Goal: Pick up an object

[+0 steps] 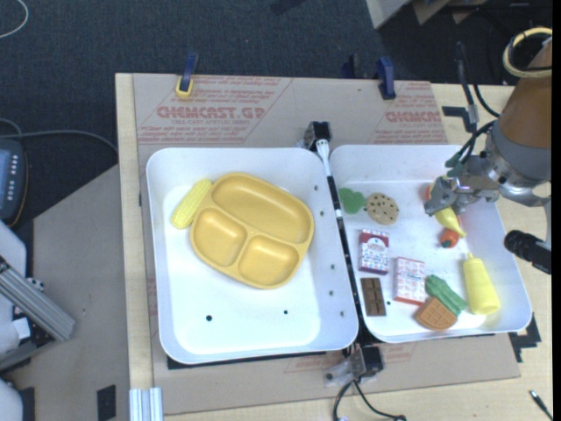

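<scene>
The gripper hangs over the right bin; a small yellow-and-orange toy sits under its fingertips, near the far right side; grip unclear from here.

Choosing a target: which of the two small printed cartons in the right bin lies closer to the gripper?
The pinkish carton, right of the red-and-white carton, lies closer to the gripper.
</scene>
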Controlling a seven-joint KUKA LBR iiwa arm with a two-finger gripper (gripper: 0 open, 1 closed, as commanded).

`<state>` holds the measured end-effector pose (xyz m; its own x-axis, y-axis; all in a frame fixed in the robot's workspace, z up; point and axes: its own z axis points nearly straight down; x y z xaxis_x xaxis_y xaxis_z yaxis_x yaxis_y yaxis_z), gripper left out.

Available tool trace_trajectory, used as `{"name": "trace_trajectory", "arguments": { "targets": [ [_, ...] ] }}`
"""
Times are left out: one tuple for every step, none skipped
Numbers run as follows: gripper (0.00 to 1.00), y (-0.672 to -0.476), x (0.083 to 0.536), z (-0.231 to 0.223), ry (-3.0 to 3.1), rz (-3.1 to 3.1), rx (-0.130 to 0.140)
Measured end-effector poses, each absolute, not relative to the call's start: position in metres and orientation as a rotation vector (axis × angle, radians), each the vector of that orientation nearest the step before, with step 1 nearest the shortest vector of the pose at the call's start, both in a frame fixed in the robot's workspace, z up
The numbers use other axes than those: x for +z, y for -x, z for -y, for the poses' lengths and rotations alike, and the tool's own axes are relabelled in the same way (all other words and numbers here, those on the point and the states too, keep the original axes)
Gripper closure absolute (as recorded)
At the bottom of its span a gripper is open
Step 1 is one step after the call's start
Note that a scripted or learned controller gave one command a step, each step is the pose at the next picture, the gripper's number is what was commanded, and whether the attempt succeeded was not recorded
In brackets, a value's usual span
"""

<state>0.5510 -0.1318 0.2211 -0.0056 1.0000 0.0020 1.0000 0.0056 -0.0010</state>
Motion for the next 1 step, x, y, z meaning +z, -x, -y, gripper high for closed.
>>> {"name": "trace_trajectory", "arguments": {
  "targets": [
    [1.00, -0.5420, 0.2301, 0.0743, 2.212, 2.226, -0.001]
  ]
}}
